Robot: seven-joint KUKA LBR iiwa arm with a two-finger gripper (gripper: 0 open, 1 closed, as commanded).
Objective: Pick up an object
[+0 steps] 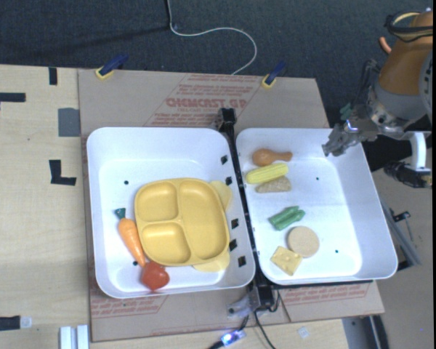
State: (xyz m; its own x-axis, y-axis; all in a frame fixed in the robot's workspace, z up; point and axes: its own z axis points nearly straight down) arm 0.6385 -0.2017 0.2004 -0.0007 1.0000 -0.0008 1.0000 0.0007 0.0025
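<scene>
The right bin [349, 195] holds a brown drumstick [270, 155], a yellow corn cob [267, 173], a tan bread piece [275, 187], a green pea pod [285, 217], a round cracker [303, 241] and a cheese wedge [285, 259]. My gripper [336, 142] hangs over that bin's far right corner, apart from all the food, with nothing seen in it.
The left bin [109, 158] carries a yellow divided plate [182, 220], an orange carrot [131, 241] and a red tomato [154, 275]. Blue-and-yellow clamps [110, 66] [274, 73] pin the cardboard sheet at the back. A white cable [218, 31] loops behind.
</scene>
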